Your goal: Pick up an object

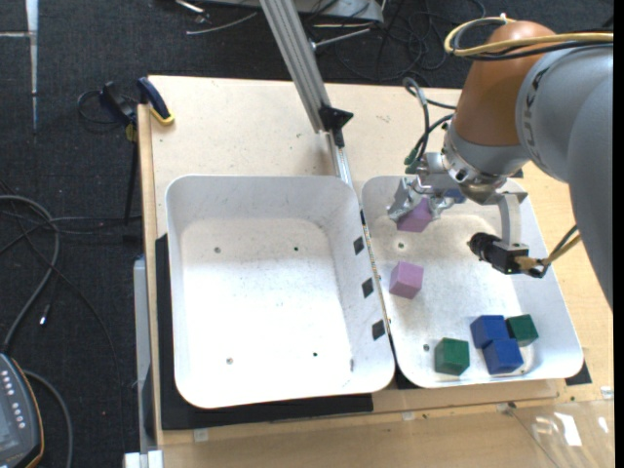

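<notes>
The arm comes in from the right of the frame and its gripper [421, 201] hangs over the upper part of the right bin [546, 291], where a purple block [415, 218] sits between the jaws, tilted and seemingly raised off the bin floor; the jaws look closed narrow on it, though the view is too coarse to be sure how firm the hold is. That would fit the task, since any one object will do and this block lay within easy reach near the bin's upper left corner. A second purple block [407, 280] rests flat lower down, well apart from the gripper. Toward the lower right of the frame a green block [452, 356], two touching blue blocks [496, 342] and a smaller dark green block [523, 329] crowd together, a tighter cluster that would leave little room for the jaws. The left bin [195, 261] lies beside it on the worktop [244, 125].
</notes>
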You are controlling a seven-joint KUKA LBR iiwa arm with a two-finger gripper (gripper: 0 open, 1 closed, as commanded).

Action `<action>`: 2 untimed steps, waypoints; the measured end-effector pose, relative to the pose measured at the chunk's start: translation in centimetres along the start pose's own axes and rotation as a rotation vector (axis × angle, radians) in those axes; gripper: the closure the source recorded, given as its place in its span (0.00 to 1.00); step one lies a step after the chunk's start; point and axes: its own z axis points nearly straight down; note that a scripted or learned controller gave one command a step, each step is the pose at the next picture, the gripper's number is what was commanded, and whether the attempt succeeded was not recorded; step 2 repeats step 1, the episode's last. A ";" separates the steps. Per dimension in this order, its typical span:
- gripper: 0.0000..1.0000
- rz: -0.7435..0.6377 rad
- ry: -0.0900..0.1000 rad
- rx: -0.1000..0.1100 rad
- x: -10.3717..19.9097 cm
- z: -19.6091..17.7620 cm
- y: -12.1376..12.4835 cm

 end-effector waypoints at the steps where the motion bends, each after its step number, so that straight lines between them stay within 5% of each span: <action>1: 1.00 -0.003 0.003 0.012 8.7 0.6 -1.8; 2: 1.00 -0.003 0.003 0.012 8.7 0.6 -1.8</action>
